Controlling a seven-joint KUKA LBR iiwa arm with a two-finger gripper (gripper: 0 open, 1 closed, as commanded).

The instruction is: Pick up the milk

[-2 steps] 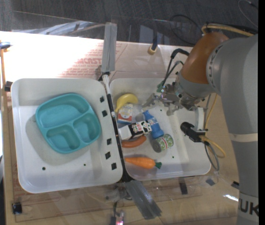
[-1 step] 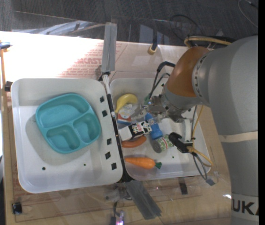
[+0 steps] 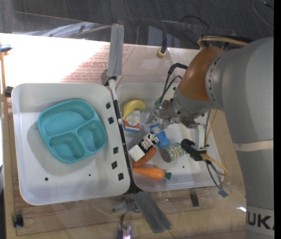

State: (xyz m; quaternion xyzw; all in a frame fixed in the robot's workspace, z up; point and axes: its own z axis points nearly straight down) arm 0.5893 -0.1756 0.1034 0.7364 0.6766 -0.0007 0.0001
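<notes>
The milk [image 3: 133, 121] is a small white carton with red and blue print. It stands in the right bin [image 3: 200, 176] near the left wall, just below a yellow banana [image 3: 134, 106]. My gripper [image 3: 158, 115] hangs low over the middle of that bin, a short way right of the carton and just above a blue object [image 3: 160, 136]. Nothing shows between it and the carton. The grey arm with its orange band [image 3: 200, 78] reaches in from the right and hides the bin's right part.
Also in the right bin are a black-and-white bottle [image 3: 144, 146], a greenish can [image 3: 173, 152], an orange carrot [image 3: 150, 173] and a reddish sausage [image 3: 148, 157]. The left bin [image 3: 26, 183] holds a teal divided plate [image 3: 71, 130]. A ridge with black clips [image 3: 115, 133] separates the bins.
</notes>
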